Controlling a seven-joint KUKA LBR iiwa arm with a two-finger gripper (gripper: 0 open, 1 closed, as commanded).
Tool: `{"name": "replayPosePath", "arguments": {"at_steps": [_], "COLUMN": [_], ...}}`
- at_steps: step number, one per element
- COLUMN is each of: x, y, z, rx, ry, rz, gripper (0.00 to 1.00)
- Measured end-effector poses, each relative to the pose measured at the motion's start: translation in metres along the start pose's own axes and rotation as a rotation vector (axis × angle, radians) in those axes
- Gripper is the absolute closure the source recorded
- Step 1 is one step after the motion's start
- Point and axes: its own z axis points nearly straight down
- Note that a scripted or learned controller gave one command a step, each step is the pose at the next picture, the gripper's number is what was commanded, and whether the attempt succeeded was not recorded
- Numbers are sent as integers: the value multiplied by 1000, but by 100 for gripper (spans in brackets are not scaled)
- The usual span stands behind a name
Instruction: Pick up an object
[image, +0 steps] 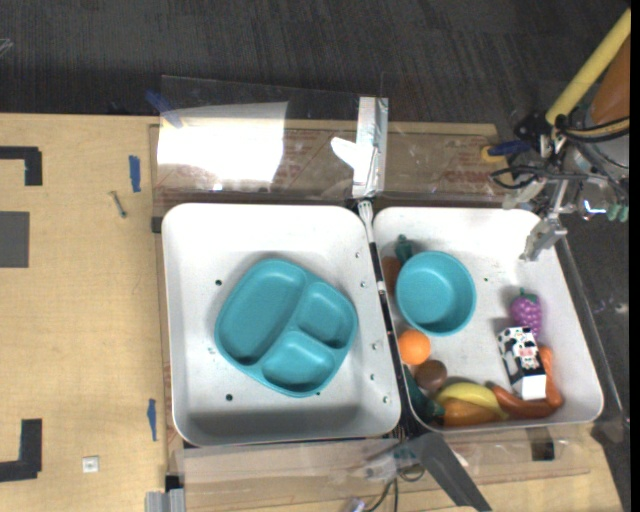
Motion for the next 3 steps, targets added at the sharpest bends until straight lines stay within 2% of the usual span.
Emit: {"name": "replayPosePath", "arguments": {"at_steps": [1,2,3], "x": [44,126,165], "y": [-13,1,40], "z": [117,118,117], "rx": [1,0,-1], "ry": [-4,0,-4], "rz": [115,155,488], "gripper": [0,0,0]}}
